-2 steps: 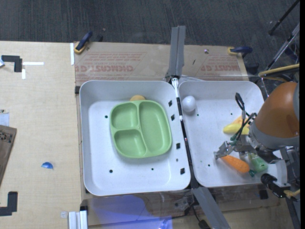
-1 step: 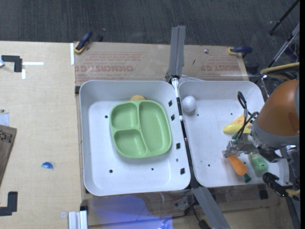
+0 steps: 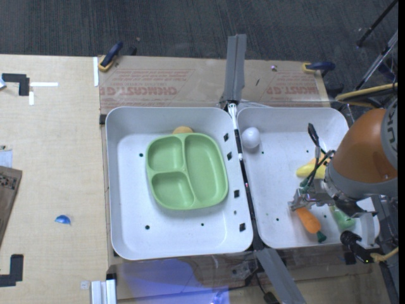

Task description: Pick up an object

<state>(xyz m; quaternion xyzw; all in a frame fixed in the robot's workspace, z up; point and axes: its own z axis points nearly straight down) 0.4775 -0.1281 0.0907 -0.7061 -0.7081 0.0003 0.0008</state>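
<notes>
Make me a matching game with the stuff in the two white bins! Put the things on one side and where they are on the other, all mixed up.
Things:
1. green divided plate
2. white ball
3. orange carrot toy

Places:
A. right bin, far corner near the divider
B. middle of the left bin
C. right bin, near edge, by the gripper

Pairs: 1-B, 2-A, 3-C

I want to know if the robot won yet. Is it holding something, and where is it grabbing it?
It cannot be told. The gripper sits right above the orange carrot toy in the right bin.
</notes>
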